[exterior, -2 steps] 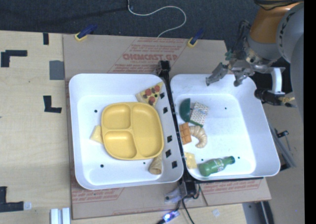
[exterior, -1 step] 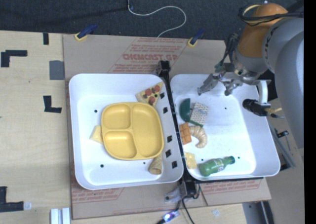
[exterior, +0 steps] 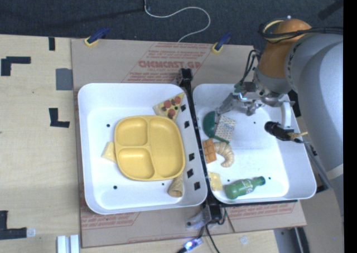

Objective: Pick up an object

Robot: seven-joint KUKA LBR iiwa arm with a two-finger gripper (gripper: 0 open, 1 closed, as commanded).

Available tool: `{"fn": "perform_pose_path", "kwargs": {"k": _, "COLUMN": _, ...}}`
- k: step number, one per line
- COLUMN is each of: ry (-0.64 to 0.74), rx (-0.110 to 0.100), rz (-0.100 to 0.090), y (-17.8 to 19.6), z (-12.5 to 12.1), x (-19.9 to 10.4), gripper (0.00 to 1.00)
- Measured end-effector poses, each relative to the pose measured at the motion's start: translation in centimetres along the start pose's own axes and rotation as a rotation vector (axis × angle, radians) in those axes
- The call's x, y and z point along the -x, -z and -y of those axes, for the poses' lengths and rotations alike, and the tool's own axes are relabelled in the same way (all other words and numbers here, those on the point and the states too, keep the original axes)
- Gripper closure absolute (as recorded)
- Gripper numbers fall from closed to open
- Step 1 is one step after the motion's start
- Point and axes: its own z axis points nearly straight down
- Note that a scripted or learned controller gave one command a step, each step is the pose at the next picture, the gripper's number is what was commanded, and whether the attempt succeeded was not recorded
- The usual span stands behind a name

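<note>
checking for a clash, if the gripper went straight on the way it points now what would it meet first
Probably the checkered packet lying over the dark green piece in the right bin. The gripper points down and left at it; height above it is unclear.

In the right bin (exterior: 298, 182), the croissant (exterior: 225, 154), the waffle piece (exterior: 209, 150) and the green bottle (exterior: 243, 187) crowd the left and front parts, while its right half is bare floor. The yellow divided plate (exterior: 149, 147) fills the middle of the left bin (exterior: 92, 135), leaving narrow margins along its walls.
</note>
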Motion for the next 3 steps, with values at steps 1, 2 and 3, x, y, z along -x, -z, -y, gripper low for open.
{"fn": "perform_pose_path", "kwargs": {"k": 1, "ry": 0.001, "rx": 0.004, "rz": 0.0, "y": 1.4, "z": -0.1, "x": -0.1, "gripper": 1.0}}
{"fn": "perform_pose_path", "kwargs": {"k": 2, "ry": -0.002, "rx": 0.007, "rz": -0.002, "y": 7.2, "z": -0.1, "x": 0.7, "gripper": 1.0}}
{"fn": "perform_pose_path", "kwargs": {"k": 3, "ry": -0.001, "rx": 0.008, "rz": -0.002, "y": 11.8, "z": -1.0, "x": 0.8, "gripper": 1.0}}
